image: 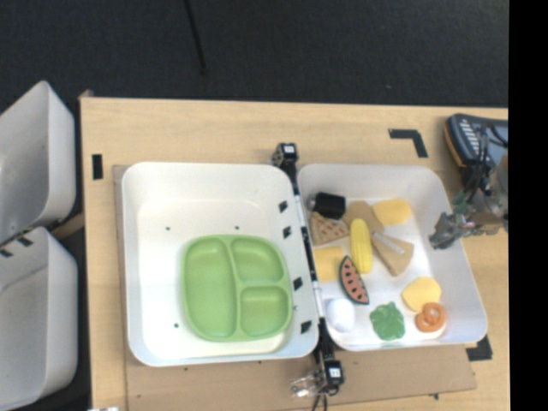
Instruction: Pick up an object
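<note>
Nearest the viewer, an orange ring (432, 317), green broccoli (388, 321) and white egg (341, 314) are lying along the right bin's (458, 255) front wall; behind them are sitting a watermelon slice (353, 280), a corn cob (360, 244) and a black block (329, 203). In the left bin (150, 229) a green divided plate (235, 287) is resting. The gripper (447, 231) is hovering at the right bin's right rim (blurred, arm cut off); finger spacing cannot be told.

A robotics lab: wooden bench (257, 131) bearing two white bins (137, 229) of toy food (361, 245).
</note>
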Available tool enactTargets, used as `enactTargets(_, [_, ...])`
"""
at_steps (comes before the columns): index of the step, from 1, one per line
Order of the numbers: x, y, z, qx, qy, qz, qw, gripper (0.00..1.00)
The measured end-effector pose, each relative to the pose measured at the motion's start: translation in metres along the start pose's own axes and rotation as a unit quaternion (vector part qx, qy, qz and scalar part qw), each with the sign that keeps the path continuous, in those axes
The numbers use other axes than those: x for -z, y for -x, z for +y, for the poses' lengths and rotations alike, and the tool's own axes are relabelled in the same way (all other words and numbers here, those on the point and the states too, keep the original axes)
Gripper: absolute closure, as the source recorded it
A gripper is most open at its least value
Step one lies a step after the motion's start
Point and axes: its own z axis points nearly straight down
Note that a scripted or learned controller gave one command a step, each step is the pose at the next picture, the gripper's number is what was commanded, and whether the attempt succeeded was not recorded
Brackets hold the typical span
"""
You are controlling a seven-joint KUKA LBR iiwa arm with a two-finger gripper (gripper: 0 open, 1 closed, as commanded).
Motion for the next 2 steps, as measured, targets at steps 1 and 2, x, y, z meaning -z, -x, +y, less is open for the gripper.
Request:
enactTargets(1, [0.002, -0.055, 0.023, 0.002, 0.0, 0.001, 1.0, 1.0])
enactTargets(2, [0.01, -0.112, 0.035, 0.002, 0.0, 0.001, 1.0, 1.0])
